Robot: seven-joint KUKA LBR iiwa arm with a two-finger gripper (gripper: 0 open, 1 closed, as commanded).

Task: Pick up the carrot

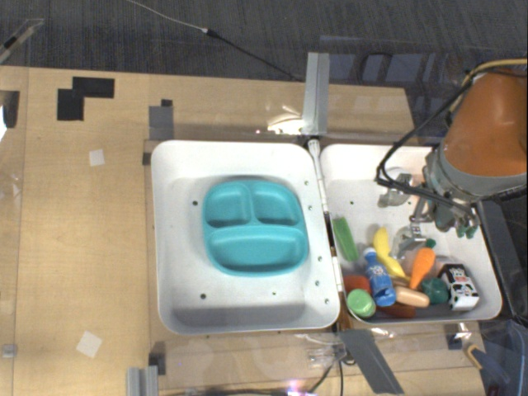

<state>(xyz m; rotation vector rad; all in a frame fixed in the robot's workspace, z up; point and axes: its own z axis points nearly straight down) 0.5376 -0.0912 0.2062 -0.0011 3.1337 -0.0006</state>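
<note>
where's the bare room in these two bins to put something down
Left bin: bare floor rings the teal plate, widest on its left and near sides. Right bin: its far-left part is bare, above the green pod. The near half is crowded: banana, carrot, blue bottle, with the hand beside the carrot.

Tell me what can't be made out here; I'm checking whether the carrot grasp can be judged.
- Gripper: blurred and small in the camera view, so its contact with the carrot is unclear.
- Carrot's lower end: hidden among the crowded toys.
- Arm: cut off by the right edge.
- Red toy: partly covered by the green lid.
</note>
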